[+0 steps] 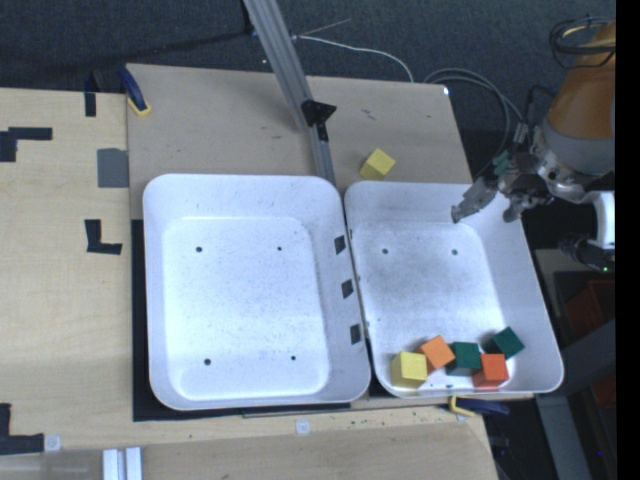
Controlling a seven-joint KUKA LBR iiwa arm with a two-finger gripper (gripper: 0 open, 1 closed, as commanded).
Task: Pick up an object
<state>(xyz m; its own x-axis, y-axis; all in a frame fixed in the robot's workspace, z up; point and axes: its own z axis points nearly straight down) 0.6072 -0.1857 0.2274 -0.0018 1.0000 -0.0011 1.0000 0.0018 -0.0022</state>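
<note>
Camera view: small orange cube (437, 351)

So the arm comes in from the right, grey with the orange band above the wrist, angled down and leftward. The gripper (492, 200) hangs over the far right corner of the right bin (520, 258), just above its rim. Fingers look spread apart, nothing between them.

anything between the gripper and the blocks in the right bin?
No. In the camera view, bare white floor of the right bin separates the gripper from the blocks clustered at its near edge.
</note>
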